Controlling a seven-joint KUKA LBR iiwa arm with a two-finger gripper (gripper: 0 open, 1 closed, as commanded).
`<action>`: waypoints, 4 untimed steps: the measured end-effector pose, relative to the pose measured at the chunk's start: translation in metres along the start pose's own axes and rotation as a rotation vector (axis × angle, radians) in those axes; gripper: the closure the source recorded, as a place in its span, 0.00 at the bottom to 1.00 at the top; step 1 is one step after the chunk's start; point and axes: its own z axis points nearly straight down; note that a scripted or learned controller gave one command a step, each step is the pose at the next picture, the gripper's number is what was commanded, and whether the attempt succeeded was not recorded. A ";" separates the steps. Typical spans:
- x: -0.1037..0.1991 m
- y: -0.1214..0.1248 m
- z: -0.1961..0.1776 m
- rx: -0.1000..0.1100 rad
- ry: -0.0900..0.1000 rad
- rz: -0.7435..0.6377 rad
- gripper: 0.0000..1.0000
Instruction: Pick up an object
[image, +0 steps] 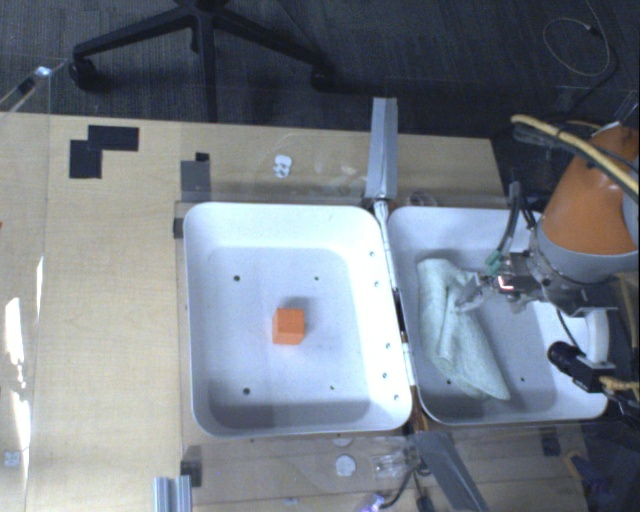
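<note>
From my station I see the gripper (478, 290) low in the right bin (560, 395), its tip right at the upper edge of the crumpled white cloth (455, 330), which spreads away below it along the bin's inner wall. I cannot tell how the gripper stands, wide or narrow, because the wrist and cabling blur into the cloth at that spot, and I see nothing clearly caught in it. That is my first worry: white fabric on a white bin gives me little contrast, so a close could pinch only a thin fold that slips out on the lift, or miss the cloth altogether. If it does catch a corner, I judge the rest would drag and hang loosely, perhaps snagging on the divider between the bins. Pressing too low could also jam the tip against the bin floor. The other candidate, a small orange cube (289, 326), sits far off to the gripper's side, near the middle of the left bin (215, 400), well apart from the cloth; it looks rigid and easier to grasp, but reaching it means crossing the divider.
</note>
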 end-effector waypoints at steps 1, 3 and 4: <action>-0.019 0.033 0.102 -0.019 -0.003 -0.081 0.00; -0.031 0.094 -0.017 -0.005 -0.002 -0.043 1.00; -0.033 0.088 -0.017 -0.001 -0.002 -0.080 1.00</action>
